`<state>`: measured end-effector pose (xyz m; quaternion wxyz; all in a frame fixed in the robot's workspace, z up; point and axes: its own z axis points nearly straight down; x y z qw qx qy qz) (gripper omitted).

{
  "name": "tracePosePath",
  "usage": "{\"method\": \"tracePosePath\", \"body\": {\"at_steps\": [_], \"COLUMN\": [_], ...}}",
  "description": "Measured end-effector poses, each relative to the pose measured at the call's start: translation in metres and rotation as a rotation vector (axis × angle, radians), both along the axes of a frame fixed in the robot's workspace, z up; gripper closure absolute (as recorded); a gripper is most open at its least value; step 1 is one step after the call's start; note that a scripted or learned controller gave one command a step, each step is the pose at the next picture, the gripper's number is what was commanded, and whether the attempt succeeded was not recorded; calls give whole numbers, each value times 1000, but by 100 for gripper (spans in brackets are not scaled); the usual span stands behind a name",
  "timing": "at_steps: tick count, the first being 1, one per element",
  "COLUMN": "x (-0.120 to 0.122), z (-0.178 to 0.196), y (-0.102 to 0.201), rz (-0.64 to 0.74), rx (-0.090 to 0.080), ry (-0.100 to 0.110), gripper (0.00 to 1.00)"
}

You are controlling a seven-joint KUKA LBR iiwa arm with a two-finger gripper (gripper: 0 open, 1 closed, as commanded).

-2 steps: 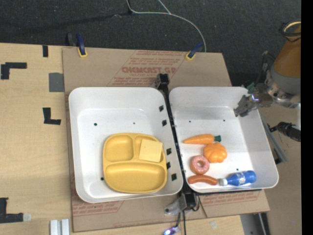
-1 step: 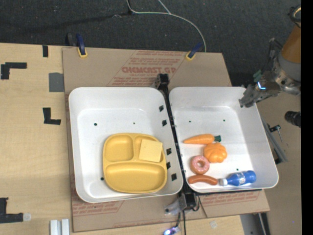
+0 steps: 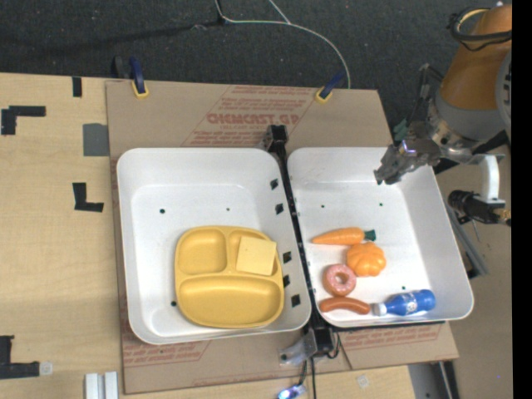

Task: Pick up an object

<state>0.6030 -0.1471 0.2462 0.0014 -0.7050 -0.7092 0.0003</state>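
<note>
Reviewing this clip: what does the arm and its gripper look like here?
The arm enters at the view's right: rounded grey metal casing with an orange band near the top. Below it a darker wrist section carries small cables and fittings, ending in a dark, narrow gripper above the right bin.

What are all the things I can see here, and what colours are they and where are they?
bins: 2, white, side by side on the bench
divided plate: 1, yellow, in the left bin
cheese slice: 1, pale yellow, on the plate's upper right compartment
carrot: 1, orange with a green tip, in the right bin
pumpkin: 1, orange, just below the carrot
donut: 1, pink, left of the pumpkin
sausage: 1, reddish brown, at the right bin's front edge
bottle: 1, blue and white, lying right of the sausage
clamps: 2, blue and yellow, at the board's back edge
arm: 1, grey and orange, on the right
end effector: 1, dark, over the right bin's back
</note>
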Motion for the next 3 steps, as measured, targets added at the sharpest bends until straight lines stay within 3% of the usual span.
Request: {"method": "tracePosePath", "body": {"at_steps": [3], "x": [27], "z": [-21], "y": [167], "rz": [0], "rx": [-1], "ry": [1], "gripper": [100]}}
